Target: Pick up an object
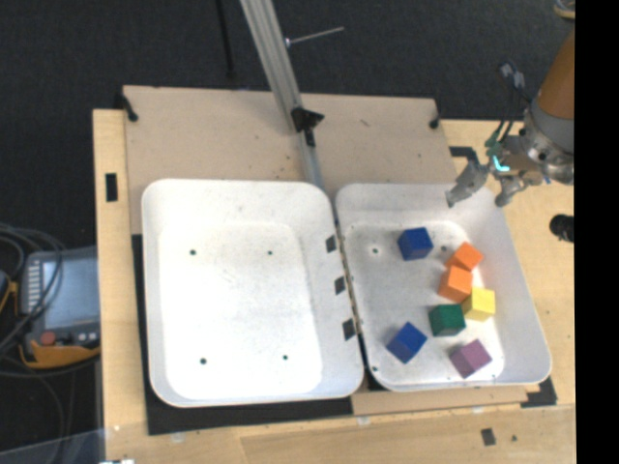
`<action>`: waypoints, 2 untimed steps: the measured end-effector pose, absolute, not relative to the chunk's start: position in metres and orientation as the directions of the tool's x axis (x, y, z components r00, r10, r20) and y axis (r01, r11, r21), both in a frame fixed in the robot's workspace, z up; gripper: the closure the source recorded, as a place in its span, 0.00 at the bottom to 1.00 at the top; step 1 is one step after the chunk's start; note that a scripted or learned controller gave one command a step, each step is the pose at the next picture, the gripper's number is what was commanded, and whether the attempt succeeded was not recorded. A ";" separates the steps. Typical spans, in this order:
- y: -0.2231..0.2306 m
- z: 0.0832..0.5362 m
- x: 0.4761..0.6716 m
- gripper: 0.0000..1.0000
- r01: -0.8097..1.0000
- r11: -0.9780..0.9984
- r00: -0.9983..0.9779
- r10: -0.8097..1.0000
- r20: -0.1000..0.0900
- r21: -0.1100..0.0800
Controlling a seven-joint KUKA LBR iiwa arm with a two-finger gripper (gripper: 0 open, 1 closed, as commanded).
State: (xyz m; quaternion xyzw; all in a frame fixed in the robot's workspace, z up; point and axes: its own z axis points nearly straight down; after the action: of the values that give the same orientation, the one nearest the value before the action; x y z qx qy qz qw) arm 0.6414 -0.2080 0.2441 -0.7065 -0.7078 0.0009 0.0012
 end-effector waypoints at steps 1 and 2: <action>-0.209 0.247 0.642 0.00 1.000 0.005 -0.005 1.000 -0.003 0.000; -0.202 0.190 0.646 0.00 1.000 0.006 -0.006 1.000 -0.001 -0.003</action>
State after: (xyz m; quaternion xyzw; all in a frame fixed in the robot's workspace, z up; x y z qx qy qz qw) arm 0.6458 -0.2015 0.1902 -0.7051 -0.7091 0.0016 0.0007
